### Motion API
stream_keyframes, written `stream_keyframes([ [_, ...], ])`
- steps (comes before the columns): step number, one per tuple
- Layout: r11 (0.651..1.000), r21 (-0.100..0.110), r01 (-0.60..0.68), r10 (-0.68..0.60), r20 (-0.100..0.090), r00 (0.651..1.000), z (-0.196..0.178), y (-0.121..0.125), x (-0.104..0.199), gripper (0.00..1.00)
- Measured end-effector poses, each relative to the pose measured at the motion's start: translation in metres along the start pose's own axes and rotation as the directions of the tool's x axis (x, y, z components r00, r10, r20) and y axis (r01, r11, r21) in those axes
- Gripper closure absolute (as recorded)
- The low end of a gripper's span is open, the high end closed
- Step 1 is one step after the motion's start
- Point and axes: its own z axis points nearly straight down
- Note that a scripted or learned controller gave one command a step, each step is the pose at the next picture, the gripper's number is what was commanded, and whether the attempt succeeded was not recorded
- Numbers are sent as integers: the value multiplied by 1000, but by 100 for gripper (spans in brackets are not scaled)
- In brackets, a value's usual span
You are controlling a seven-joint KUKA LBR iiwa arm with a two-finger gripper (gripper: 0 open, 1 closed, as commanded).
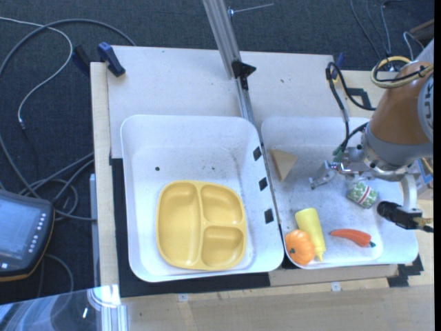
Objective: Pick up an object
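While the arm reaches in from the right over the right bin, the scene reads so:

Arm: grey, with its orange band [403,112] broad at the right edge, wrist bent down over the right bin's far half.

Gripper: the gripper [358,178] hangs low above the bin floor, just over the green-and-white object; I cannot tell how it is set, because the wrist hides it from above.

Green-and-white object: a small patterned lump [362,195] lies on the bin floor right under the wrist, touching or nearly touching the tool; whether it is grasped cannot be told.

Right bin: a shallow white tray [289,126], holding all the loose objects.

Tan wedge: a light brown triangular piece [282,163] lies near the right bin's left wall, well apart from the gripper.

Yellow object: an oblong yellow piece [311,227] lies toward the near left corner, slanted.

Orange fruit: a round orange item [299,247] sits touching the yellow object's near end, against the near rim.

Red pepper: a slim red-orange piece with a green tip [351,236] lies flat near the near rim, apart from the yellow object.

Left bin: a white tray [186,133] beside the right one.

Yellow plate: a divided plate with three compartments [201,224] rests flat in the left bin's near half.

Pole: a metal bar [219,19] slants down between the two bins.
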Motion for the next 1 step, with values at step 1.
stream_keyframes([
  [1, 1000, -7, 1, -1, 1, 1000, -14, 2, 0, 100],
])
